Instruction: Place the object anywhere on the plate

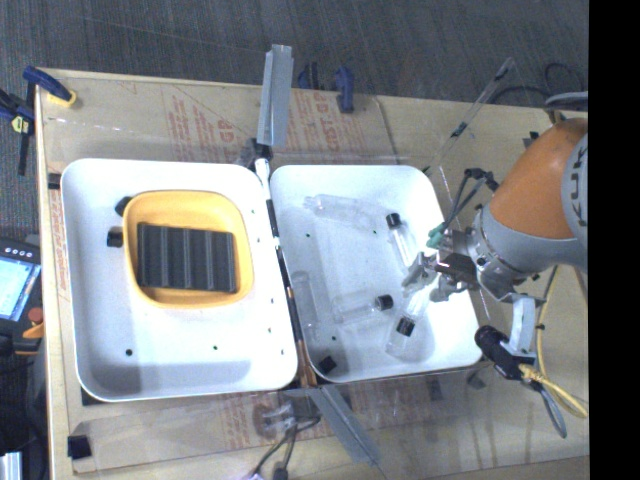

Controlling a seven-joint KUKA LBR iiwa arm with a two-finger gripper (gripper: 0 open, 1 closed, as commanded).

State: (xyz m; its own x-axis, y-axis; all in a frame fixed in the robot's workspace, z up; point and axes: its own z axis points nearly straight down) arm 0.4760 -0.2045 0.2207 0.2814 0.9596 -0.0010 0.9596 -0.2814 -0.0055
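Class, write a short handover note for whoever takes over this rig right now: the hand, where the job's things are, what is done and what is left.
Hand: low over the right bin, near its right wall; grip state unclear.
Clear vials with black caps lie scattered in the right bin.
Yellow plate, carrying a dark ridged insert, sits in the left bin.
Done: no vial on the plate.
Left: pick one vial, carry it across, set it on the plate.

Yellow plate (187, 208) (dark ribbed centre) in left bin, clear black-capped vials (397, 233) scattered in right bin
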